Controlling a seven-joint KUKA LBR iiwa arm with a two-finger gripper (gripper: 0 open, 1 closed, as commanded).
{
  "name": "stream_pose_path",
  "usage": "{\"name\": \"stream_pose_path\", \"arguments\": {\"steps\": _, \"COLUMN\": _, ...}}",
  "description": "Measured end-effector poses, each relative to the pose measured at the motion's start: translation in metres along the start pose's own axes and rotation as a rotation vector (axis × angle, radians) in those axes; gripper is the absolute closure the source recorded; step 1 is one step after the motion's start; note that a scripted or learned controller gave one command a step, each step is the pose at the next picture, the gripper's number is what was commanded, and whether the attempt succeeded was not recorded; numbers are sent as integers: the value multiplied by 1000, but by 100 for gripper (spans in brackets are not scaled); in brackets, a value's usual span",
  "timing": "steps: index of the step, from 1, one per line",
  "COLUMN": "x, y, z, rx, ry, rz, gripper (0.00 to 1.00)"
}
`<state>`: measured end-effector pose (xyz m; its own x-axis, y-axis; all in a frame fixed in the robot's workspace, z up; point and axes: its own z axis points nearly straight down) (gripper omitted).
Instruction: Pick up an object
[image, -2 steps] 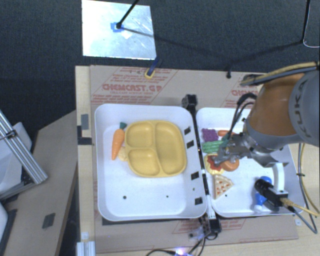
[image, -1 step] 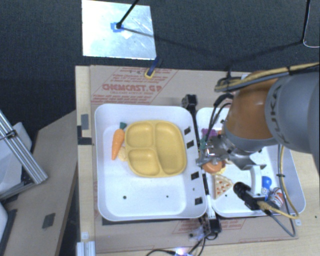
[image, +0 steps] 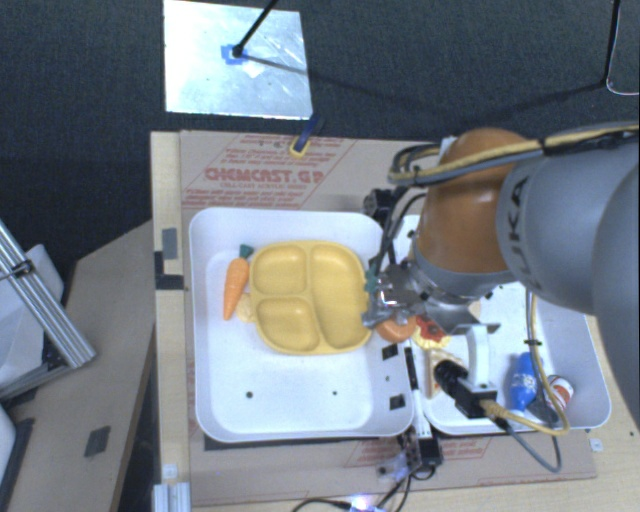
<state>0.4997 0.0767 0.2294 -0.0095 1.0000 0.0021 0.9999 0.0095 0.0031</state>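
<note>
Currently the end effector (image: 385, 312), its opening impossible to judge, sits low by the yellow divided plate (image: 305, 297) near the left bin's (image: 290, 410) right edge, so closing could snag the rim.

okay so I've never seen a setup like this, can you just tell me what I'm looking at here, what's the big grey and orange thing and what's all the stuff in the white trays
The big grey and orange thing is a robot arm, reaching in from the right of the picture. One camera, fixed above the bench, looks down at a slant. On the bench are two shallow white bins side by side. The left bin holds a yellow divided plate with a toy carrot beside it. The right bin is mostly covered by the arm; a blue object and some small orange and red pieces show there, too hidden to name. The arm's gripper sits by the plate's right edge. I can't tell whether it holds anything.
</note>
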Motion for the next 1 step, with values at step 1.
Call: {"name": "stream_pose_path", "arguments": {"steps": 1, "x": 27, "y": 4, "z": 7, "rx": 2, "ry": -1, "rz": 3, "gripper": 100}}
